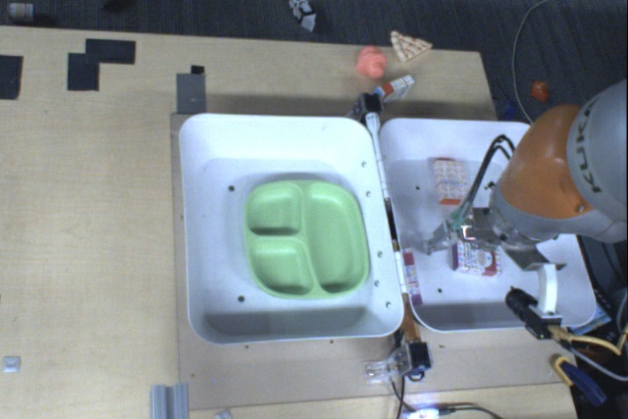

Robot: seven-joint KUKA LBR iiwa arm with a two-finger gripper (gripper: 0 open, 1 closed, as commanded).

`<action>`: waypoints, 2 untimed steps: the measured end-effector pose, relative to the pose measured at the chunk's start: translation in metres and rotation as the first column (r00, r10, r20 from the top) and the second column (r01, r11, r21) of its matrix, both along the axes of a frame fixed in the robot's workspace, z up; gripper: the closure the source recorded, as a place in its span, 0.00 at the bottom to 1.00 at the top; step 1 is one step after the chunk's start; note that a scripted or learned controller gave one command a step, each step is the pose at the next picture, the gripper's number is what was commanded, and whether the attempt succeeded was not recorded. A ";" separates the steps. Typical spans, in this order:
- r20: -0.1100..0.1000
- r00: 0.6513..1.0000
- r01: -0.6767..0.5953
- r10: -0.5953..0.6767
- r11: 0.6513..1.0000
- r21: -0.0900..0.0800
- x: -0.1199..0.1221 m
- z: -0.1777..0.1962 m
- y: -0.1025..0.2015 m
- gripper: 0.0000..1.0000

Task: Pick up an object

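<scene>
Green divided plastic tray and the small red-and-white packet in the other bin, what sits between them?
The camera view shows white bin walls meeting between tray and packet.

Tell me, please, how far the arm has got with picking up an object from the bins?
Done: the arm has reached into the right bin, and its gripper sits low over a small red-and-white packet. In hand: nothing that I can confirm, since the wrist hides the fingers. Left: gripping and lifting an object; a second packet lies further back, and the green divided tray rests in the left bin.
</scene>
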State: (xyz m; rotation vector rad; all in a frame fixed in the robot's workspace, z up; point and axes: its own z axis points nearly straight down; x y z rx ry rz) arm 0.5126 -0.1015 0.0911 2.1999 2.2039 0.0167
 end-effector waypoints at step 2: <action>0.008 1.000 0.000 0.000 1.000 -0.004 0.002 0.012 -0.001 0.00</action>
